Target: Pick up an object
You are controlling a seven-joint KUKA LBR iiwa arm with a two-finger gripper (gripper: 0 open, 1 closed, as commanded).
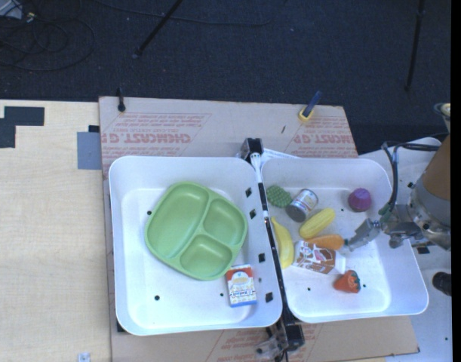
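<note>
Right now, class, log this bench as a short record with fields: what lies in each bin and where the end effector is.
left bin: green divided plate; small red-and-white carton by its lower corner
right bin: tin can, purple ball, corn cob, banana, carrot, printed packet, red pepper, green scrubby piece
end effector: over the right bin's right half, between ball and pepper
held: nothing seen between the fingers

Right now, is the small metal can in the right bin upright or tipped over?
Tipped over. The can lies on its side in the right bin, its round end facing the camera, beside the yellow corn.
</note>
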